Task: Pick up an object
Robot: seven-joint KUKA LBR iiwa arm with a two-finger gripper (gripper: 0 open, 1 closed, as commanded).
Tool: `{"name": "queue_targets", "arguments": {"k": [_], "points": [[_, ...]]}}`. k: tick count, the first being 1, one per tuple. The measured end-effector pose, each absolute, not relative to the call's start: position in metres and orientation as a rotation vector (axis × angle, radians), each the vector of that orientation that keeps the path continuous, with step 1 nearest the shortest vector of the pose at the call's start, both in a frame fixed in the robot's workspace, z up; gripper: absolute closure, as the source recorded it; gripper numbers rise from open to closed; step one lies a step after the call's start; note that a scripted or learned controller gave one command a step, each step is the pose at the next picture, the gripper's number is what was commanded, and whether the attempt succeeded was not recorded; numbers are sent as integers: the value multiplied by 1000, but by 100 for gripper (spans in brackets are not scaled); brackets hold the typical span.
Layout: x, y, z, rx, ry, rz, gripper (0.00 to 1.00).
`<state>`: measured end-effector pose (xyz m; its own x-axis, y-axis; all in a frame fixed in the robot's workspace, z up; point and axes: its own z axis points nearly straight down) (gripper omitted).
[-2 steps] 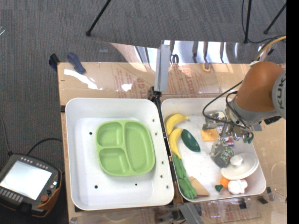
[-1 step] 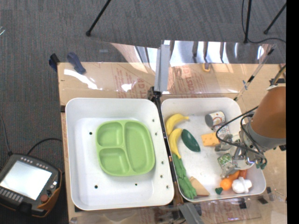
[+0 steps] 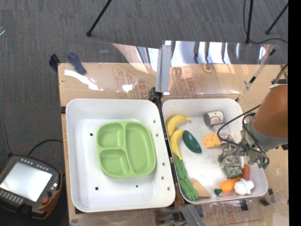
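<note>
Several small toys crowd the right white bin (image 3: 197, 102) — gripper (image 3: 233, 160) sits over a small printed green packet (image 3: 232, 170), finger state unclear; neighbours could spoil the grasp.

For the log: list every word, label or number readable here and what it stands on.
None can be read for certain.
Clear panel behind the bins: reddish print, mirrored and blurred.
Small can: label too small.
Packet under the gripper: print too small.

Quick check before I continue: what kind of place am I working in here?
Likely a robotics lab test bench: two white bins on a board, toy food such as bananas, and a teach pendant on carpet beside tripod legs.
</note>
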<state>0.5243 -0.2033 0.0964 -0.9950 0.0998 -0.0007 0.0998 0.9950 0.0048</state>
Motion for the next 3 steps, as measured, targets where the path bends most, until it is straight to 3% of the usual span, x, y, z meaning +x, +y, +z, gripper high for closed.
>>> {"name": "queue_targets", "arguments": {"k": [1,2,3], "points": [[588,-201,89,388,3113,7,100],[587,-201,88,388,3116,5,0],[606,-166,87,543,3093,5,0]]}}
